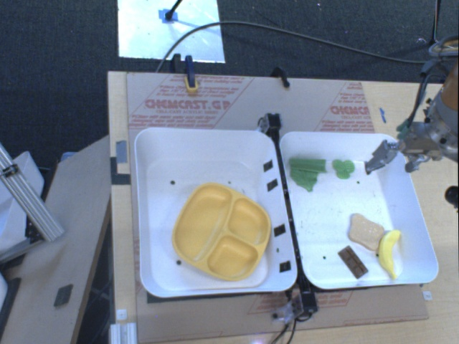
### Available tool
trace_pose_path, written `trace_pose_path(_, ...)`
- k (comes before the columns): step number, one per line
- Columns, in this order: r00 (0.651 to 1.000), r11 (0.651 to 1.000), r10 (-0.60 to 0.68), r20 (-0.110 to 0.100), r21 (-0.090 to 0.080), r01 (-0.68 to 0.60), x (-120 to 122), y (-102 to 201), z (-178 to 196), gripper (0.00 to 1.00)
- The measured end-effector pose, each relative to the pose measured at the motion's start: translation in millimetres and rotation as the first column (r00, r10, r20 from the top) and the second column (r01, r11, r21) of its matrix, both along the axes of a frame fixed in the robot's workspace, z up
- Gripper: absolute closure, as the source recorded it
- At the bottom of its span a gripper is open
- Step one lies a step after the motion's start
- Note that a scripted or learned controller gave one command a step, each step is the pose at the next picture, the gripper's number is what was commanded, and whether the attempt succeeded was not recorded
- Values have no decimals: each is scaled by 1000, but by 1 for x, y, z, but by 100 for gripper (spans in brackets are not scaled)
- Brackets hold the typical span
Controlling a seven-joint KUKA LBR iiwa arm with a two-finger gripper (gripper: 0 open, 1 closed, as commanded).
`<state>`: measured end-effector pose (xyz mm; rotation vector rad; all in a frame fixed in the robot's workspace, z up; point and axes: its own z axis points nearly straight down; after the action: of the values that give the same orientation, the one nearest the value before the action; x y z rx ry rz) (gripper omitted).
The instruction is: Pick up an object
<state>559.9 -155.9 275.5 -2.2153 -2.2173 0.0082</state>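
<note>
Bench carries two white bins, dark carpet beyond. Yellow tray (221,231) laid flat in left bin (154,163), lower centre. Banana (389,252), biscuit (366,231), brown bar (353,261) clustered in right bin (423,264), lower right; likely easiest picks. Green leaf (307,171), green blob (344,168) farther up. Gripper (396,156) poised over upper right rim, nothing held; finger spread cannot be judged.

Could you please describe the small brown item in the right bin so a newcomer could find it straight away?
Start at the right bin and go to its near corner, where three small things lie. The brown bar is the leftmost, nearest the front wall. It is dark, flat and rectangular, unlike the pale biscuit and the yellow banana.
</note>
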Motion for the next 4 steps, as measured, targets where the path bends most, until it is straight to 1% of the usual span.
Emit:
trace_pose_path(1,1000,1000,2,11,-2,-2,2,0,6,0)
trace_pose_path(2,1000,1000,0,7,-1,0,-5,-1,-54,0)
trace_pose_path(3,1000,1000,1,8,-1,-1,-14,2,-101,0)
trace_pose_path(4,1000,1000,1,7,-1,-1,-15,1,-143,0)
